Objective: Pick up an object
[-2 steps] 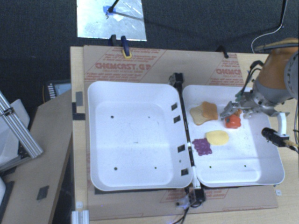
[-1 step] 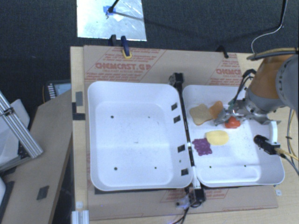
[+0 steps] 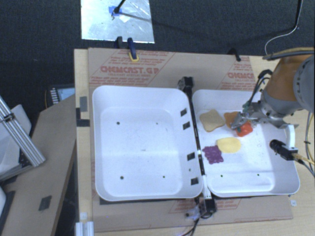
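A single fixed camera looks down at a slant on the bench, set far enough back to take in both white bins, the left bin and the right bin, side by side, along with dark floor beyond. The grey-and-orange arm enters from the frame's right.

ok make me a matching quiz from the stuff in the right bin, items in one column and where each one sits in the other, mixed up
Items:
1. tan bread-shaped piece
2. purple grape bunch
3. yellow piece
4. red and orange item

Places:
A. at the claw tips
B. nearest the divider, lowest in view
C. upper left of the group
D. just right of the purple one

Pairs: 1-C, 2-B, 3-D, 4-A
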`<act>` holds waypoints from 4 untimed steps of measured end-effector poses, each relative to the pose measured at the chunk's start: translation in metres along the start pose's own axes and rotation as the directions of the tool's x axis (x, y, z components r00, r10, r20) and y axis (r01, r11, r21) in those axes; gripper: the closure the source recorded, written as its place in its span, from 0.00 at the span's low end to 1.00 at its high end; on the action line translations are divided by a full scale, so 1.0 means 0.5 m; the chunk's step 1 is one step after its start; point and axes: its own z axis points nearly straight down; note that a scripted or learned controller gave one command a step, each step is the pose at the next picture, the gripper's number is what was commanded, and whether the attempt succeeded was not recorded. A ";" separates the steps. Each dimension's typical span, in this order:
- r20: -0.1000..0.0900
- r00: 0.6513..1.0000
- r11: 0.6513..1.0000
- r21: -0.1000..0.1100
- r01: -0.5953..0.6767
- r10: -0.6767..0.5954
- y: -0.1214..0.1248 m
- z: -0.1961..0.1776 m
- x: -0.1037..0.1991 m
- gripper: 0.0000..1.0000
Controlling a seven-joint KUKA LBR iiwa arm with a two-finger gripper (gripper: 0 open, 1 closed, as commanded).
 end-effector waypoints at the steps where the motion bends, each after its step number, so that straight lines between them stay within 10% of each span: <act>1: -0.005 1.000 1.000 0.009 0.008 -0.008 -0.088 -0.009 0.179 1.00; 2: -0.004 1.000 1.000 -0.001 0.010 -0.010 -0.127 -0.187 0.352 1.00; 3: -0.002 1.000 1.000 -0.002 0.007 -0.007 -0.016 -0.204 0.445 1.00; 4: 0.000 1.000 1.000 0.000 -0.002 0.002 -0.006 -0.269 0.363 1.00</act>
